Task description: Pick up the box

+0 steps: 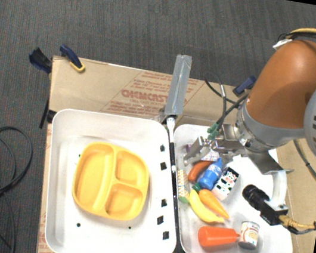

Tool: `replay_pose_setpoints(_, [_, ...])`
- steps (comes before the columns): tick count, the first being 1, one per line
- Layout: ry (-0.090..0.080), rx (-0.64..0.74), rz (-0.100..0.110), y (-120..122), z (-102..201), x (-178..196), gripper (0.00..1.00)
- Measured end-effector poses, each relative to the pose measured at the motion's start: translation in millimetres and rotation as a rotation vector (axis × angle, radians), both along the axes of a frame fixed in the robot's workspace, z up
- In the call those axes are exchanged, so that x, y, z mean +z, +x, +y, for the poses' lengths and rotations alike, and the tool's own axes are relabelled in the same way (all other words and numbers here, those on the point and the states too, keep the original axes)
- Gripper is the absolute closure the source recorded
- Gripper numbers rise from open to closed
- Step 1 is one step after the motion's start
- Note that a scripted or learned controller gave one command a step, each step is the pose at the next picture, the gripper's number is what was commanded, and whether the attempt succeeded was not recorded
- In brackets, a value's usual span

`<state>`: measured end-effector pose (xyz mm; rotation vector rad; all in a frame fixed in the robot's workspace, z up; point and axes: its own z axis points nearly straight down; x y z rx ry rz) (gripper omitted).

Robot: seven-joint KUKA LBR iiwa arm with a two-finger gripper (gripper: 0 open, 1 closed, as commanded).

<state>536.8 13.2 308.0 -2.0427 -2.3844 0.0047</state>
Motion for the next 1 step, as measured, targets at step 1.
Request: replay_pose_setpoints(1, [0.0, -0.067, 0.004, 45.3, 62.4, -100.4, 0.0])
